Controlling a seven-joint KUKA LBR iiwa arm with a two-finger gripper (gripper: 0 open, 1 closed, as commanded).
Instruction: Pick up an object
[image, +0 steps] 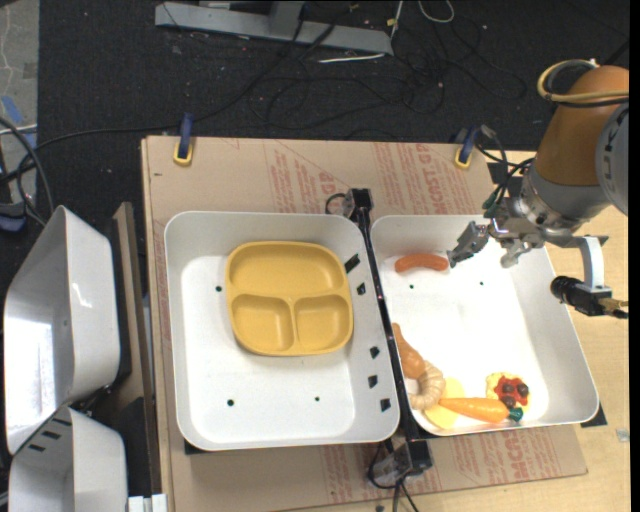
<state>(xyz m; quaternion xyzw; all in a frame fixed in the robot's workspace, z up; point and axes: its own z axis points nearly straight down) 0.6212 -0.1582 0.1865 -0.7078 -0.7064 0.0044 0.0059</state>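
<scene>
- Nearest us, in the front corner of the right bin (560, 340), we see a small heap: a carrot (475, 408) lying flat, a pale shrimp-like piece (428, 385) just left of it, a slim orange piece (405, 348) running up along the divider, and a yellow item with red and dark spots (510, 388) just right of the carrot. Something flat and yellow shows under the heap.
- The middle of the right bin's floor is bare white, so there is open room between the heap and the far wall.
- In the left bin (190, 330) sits a yellow divided tray (290, 298), three compartments, all bare. It lies toward the far half; white floor shows around it, widest at the near side.
- The two bins touch along a dark clipped seam; both rest on a cardboard sheet (270, 170) on the table.
- Farther back in the right bin, an orange-red sausage (421, 263) lies flat near the far wall, close to the divider, long axis across the bin.
- The hand (492, 245) hangs just right of the sausage, over the far edge of the bin. We see its two fingers spread apart, nothing between them; the left finger's tip sits beside the sausage's end.
- Beyond, two yellow clamps (183, 152) hold the cardboard's far edge; cables cross the dark floor.
</scene>
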